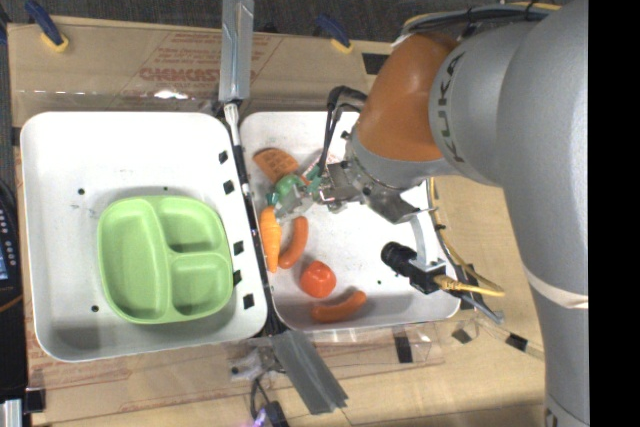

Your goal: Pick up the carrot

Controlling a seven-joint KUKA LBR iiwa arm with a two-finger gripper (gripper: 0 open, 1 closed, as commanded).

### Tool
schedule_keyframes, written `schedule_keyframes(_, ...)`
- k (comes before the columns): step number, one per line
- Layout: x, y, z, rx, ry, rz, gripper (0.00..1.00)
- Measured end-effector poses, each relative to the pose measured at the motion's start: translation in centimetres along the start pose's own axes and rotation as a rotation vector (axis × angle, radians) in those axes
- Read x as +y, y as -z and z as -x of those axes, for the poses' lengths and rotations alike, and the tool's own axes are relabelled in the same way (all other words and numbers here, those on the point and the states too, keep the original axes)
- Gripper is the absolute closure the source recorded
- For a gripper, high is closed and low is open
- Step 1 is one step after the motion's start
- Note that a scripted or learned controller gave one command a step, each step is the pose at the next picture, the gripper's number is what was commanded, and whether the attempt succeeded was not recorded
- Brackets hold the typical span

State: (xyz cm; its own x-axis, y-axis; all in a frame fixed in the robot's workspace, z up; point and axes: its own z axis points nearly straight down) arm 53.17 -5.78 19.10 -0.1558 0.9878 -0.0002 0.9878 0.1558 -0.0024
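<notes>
Orange carrot lies just below and slightly left of my end effector, against the left wall of the right bin; its long axis runs up-down in view. End effector's opening: I cannot tell; nothing visibly grasped.

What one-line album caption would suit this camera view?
Grey arm's gripper hovers in the right white bin above the slim orange carrot; a green divided plate sits in the left white bin.
</notes>
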Motion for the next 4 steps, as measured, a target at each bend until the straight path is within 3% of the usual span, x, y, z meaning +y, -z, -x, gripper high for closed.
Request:
schedule_keyframes(1,3.8,0.0,-6.0,0.001,-0.164,-0.001,0.00)
schedule_keyframes(2,1.4,0.0,-1.8,0.001,0.131,-0.004,0.00)
schedule_keyframes(3,1.7,0.0,-1.3,0.002,0.558,-0.003,0.00)
schedule_keyframes(4,4.8,0.1,-2.0,0.000,0.595,0.002,0.00)
